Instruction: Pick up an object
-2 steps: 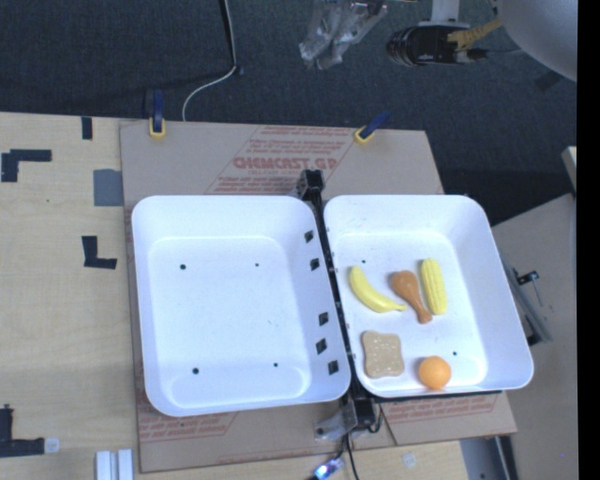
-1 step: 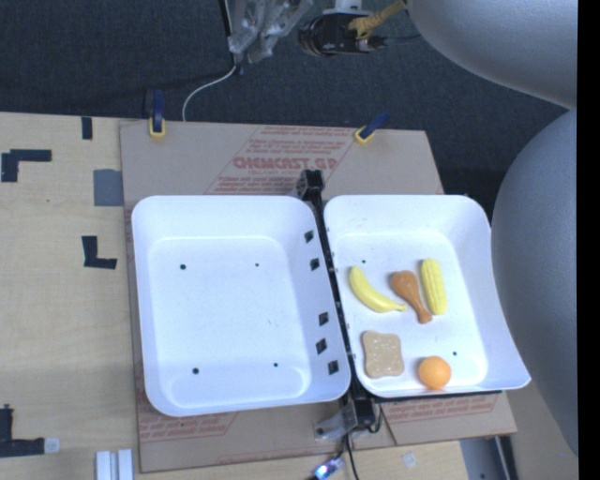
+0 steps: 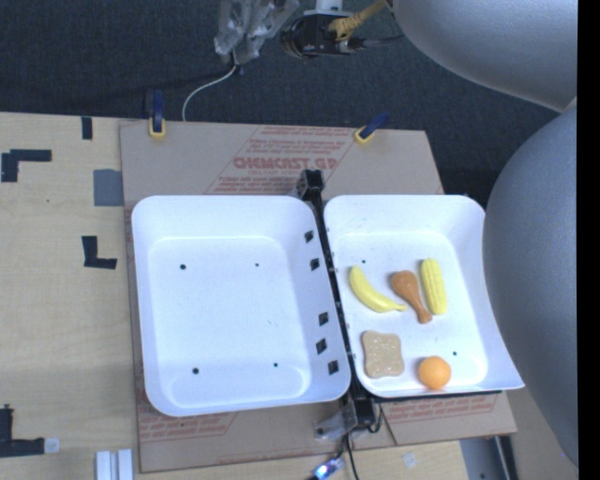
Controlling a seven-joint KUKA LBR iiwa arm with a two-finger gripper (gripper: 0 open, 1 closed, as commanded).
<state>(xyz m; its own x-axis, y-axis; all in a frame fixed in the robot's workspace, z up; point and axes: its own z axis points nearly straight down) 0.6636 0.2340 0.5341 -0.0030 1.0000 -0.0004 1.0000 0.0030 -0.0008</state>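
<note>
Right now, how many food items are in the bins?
5, all in the right bin: banana at left, chicken leg in the middle, corn cob at right, bread slice in front, orange beside it. The arm may hide more.

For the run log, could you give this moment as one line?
gripper: above bins, nothing seen held | right bin: banana, drumstick, corn, bread, orange

The grey arm (image 3: 539,202) bulks large and blurred along the right side, its rounded links curving from above the far right corner of the right bin (image 3: 469,211) down past that bin's right rim. The gripper (image 3: 246,28) hangs beyond the bins' far edge, fingers indistinct.
</note>
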